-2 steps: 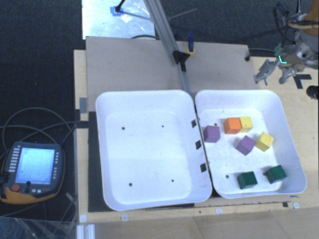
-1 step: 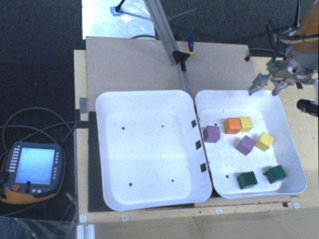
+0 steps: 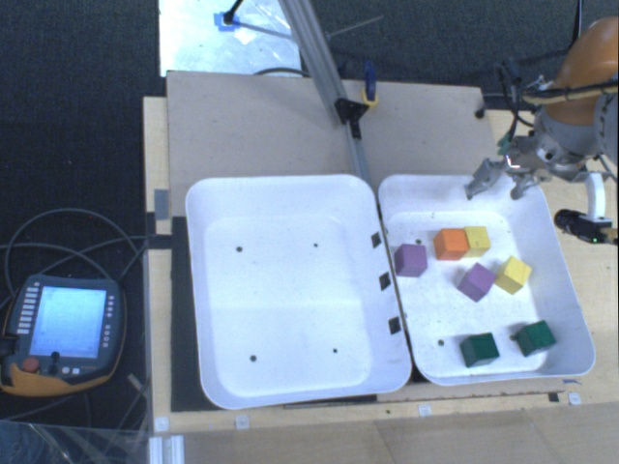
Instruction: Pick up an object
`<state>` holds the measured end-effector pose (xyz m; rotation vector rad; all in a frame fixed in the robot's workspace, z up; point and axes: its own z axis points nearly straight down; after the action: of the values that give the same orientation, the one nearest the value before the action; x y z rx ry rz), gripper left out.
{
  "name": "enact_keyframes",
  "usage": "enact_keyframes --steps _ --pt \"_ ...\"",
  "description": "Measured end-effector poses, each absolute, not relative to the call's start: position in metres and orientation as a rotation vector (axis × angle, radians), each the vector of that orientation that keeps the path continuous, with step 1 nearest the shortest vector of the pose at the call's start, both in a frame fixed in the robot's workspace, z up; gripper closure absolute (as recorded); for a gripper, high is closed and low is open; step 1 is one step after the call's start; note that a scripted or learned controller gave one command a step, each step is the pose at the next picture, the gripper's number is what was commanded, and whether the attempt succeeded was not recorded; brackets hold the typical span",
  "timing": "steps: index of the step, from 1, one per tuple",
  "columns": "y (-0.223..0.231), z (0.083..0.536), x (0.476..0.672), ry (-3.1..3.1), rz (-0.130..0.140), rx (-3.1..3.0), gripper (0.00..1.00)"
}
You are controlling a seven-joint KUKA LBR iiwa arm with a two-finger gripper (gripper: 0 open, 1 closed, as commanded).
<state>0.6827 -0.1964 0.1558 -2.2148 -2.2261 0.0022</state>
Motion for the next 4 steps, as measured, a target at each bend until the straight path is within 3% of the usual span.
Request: enact_keyframes --steps 1,2,4 --pt "-0.201 0.097 0.677 -2.223 0.004 -2.217 0.0" --pt "-0.202 0.113 0.68 -2.233 -0.003 -2.219 1.0" --pt "-0.207 0.223 0.678 -2.231 -0.007 -2.224 1.0"
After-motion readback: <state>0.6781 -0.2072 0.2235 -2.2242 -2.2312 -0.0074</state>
